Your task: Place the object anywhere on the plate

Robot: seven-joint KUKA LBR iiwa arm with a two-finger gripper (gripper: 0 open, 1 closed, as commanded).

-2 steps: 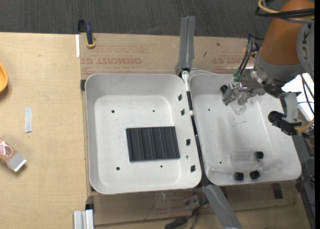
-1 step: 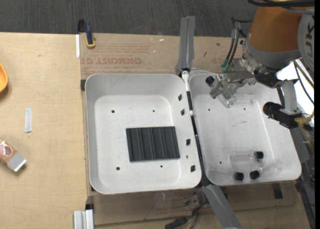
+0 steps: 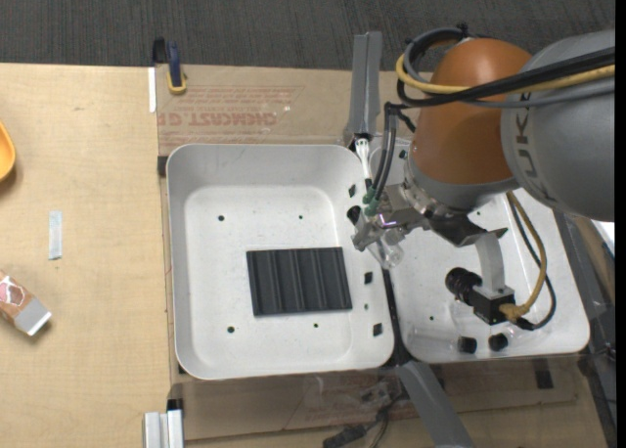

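The gripper [image 3: 383, 239] hangs over the bins' shared rim, grip state unclear; dark ridged plate [image 3: 298, 280] lies beside it

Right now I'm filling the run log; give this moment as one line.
arm: over right white bin | gripper: at divider between bins | dark ribbed rectangular plate: in left white bin, nothing on it
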